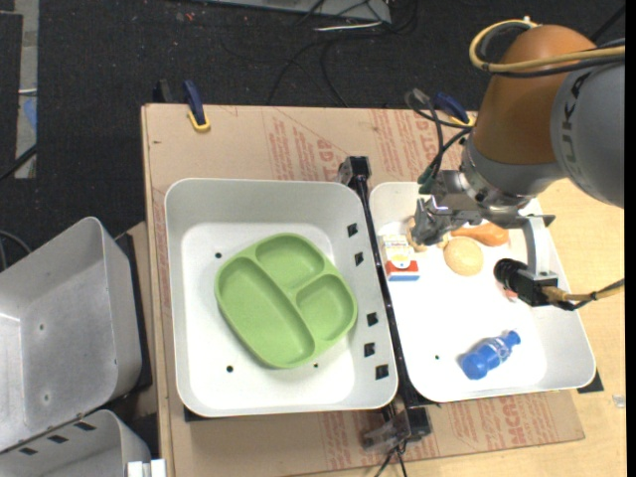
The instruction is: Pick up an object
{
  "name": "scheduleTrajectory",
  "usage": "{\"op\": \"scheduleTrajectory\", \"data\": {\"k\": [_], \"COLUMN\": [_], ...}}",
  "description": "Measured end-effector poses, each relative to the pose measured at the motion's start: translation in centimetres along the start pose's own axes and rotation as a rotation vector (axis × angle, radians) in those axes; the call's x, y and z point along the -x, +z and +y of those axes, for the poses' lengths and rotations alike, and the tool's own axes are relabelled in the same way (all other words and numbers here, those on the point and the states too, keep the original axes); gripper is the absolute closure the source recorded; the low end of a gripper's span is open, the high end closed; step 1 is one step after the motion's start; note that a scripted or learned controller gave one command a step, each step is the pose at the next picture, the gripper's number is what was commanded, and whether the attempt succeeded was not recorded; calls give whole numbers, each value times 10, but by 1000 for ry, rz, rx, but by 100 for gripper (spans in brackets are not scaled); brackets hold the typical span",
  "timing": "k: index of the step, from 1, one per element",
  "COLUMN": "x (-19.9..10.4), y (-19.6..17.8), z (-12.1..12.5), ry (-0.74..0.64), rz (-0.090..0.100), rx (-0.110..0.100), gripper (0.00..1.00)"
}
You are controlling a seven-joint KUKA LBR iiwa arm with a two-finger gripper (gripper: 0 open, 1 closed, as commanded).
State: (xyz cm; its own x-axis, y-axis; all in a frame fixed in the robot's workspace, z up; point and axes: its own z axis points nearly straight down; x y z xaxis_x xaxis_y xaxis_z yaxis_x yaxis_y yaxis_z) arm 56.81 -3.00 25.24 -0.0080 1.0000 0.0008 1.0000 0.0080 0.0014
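Presently noted: tool (429, 229) low in right bin (556, 366), near small carton (399, 260) and yellowish egg-shaped object (463, 256); grip state indeterminable.

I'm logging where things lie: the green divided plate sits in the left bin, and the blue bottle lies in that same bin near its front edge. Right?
Not quite. The green divided plate does sit in the left bin, but the blue bottle lies in the right bin, near its front edge. The camera view shows this.
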Motion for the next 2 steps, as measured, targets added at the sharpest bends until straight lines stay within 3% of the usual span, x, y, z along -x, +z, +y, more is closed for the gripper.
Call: {"op": "scheduleTrajectory", "data": {"k": [2], "x": [-106], "y": [5], "z": [8], "ry": [0], "rz": [0], "rx": [0], "gripper": [100]}}
